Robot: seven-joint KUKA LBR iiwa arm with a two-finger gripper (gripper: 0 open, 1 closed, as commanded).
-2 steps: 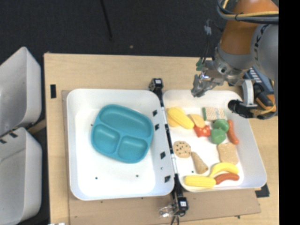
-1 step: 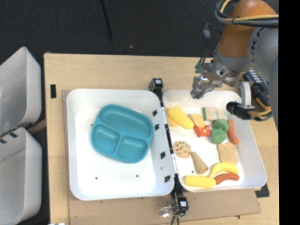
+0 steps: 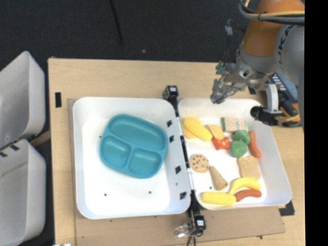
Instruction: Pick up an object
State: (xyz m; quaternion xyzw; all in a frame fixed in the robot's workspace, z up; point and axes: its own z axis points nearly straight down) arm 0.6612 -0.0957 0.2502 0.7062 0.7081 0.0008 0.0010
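Toy food (image 3: 225, 155) untouched, piled in the right bin (image 3: 277, 152) below and ahead of the gripper (image 3: 219, 97); nothing lifted yet; finger state impossible to tell.

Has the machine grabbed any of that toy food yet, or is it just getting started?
Nothing looks picked up yet. The gripper hangs over the far rim of the right bin, with nothing visibly in it. The toy food, such as the corn cob, cookie and banana, all lies in that bin. The blue tray sits in the left bin. Reaching down, gripping and lifting an item are all left.
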